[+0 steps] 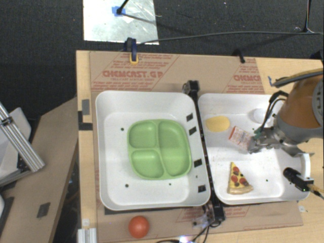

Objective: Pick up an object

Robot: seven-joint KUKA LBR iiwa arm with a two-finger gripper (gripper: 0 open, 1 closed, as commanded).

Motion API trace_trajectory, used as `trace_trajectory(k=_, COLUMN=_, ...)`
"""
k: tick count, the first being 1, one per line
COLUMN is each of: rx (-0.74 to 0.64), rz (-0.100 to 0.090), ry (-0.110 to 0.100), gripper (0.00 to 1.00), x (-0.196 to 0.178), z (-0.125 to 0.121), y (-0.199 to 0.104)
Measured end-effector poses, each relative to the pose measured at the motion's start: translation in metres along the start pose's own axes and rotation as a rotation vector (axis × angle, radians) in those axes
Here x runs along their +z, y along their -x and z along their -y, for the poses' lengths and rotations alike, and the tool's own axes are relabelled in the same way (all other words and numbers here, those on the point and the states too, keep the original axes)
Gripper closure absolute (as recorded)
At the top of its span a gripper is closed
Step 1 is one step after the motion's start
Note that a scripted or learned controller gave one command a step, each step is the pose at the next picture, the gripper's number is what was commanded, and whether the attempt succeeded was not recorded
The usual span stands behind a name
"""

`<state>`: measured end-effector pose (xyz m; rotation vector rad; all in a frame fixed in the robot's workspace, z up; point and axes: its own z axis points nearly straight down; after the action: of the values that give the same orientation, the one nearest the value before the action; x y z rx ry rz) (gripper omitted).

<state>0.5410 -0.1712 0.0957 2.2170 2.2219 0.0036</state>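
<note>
From above, two shallow white bins sit side by side on a cardboard-covered bench. The left white bin (109, 135) holds a light green plastic divided plate (159, 148) with four compartments, lying flat near its middle. The right white bin (273, 186) holds a flat yellow oval piece (217, 123) near its upper left, a toy pizza slice with red toppings (238, 178) near its lower edge, and a small red-and-white packet (239, 134) between them, further right. The grey arm's two-finger gripper (254, 144) is low in the right bin, just beside the packet; whether it grips anything cannot be told. An orange-red ball (138, 226) rests on the bench in front of the left bin.
</note>
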Motion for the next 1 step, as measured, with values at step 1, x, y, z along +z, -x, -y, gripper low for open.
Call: trace_trajectory(k=1, rx=0.0, rz=0.001, ry=0.002, gripper=1.0, x=-0.0443, z=-0.0001, y=0.005)
